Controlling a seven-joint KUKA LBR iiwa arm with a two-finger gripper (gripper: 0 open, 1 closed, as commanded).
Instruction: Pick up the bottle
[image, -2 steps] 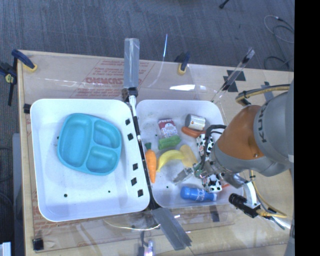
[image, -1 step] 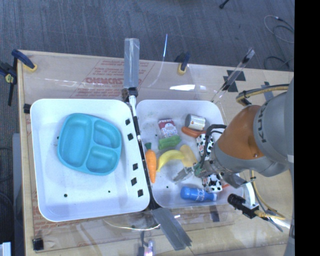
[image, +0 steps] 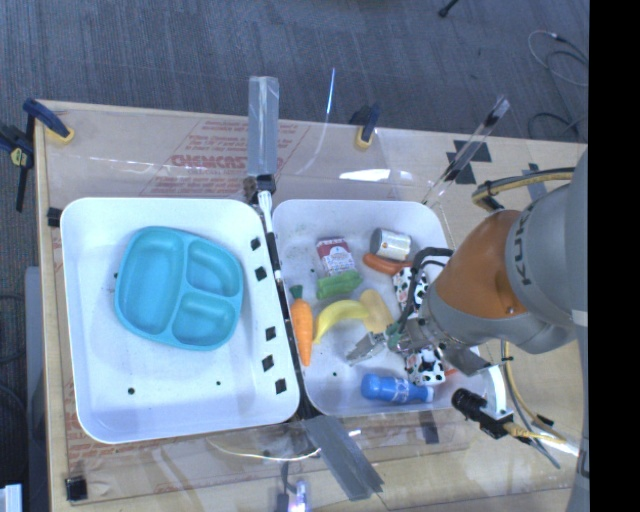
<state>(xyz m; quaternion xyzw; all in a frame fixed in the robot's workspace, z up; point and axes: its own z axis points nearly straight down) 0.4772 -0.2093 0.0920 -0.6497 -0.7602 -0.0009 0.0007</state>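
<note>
Hovering over the right bin (image: 300, 225), the gripper (image: 372, 345) stood narrowly parted and held nothing, just above the blue bottle (image: 396, 389).

Just beside my pincer I see a blue plastic bottle (image: 396, 389) and a black-and-white cow-patterned toy (image: 428, 368). Further off lie a yellow banana (image: 341, 315), an orange carrot (image: 303, 330) and a turquoise divided plate (image: 181, 287).

Blue tray (image: 180, 288) in L bin (image: 90, 400); carrot (image: 302, 330), banana (image: 340, 315) in R bin (image: 300, 225).
</note>
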